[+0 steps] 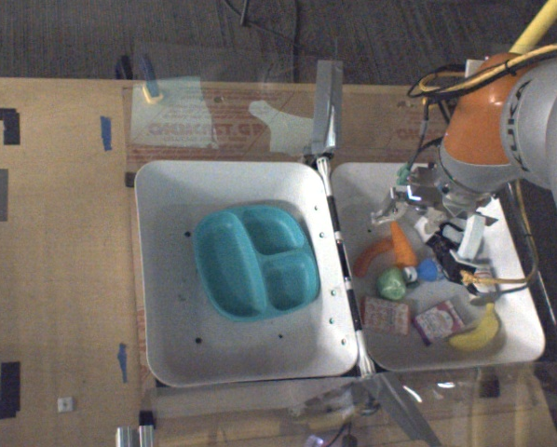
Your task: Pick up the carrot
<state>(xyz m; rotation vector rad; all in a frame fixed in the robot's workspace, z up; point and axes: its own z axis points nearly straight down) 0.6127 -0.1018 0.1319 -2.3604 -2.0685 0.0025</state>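
Fingers (411, 214) just over the carrot (402, 242) in the right bin (530, 338); whether they are apart or together I cannot tell.

The carrot looks like smooth, rigid toy plastic, light and likely slippery, tapered (take it across the thicker middle, I judge). A curved orange piece (372, 257), green ball (391, 283), blue ball (428, 270), two packets (385, 315) and banana (478, 331) crowd it; a glossy teal tray (256, 261) sits in the left bin (167, 203).

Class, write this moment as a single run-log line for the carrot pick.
stage: approach | gripper: over right bin, just above carrot | carrot: lying in bin, not lifted | teal tray: left bin
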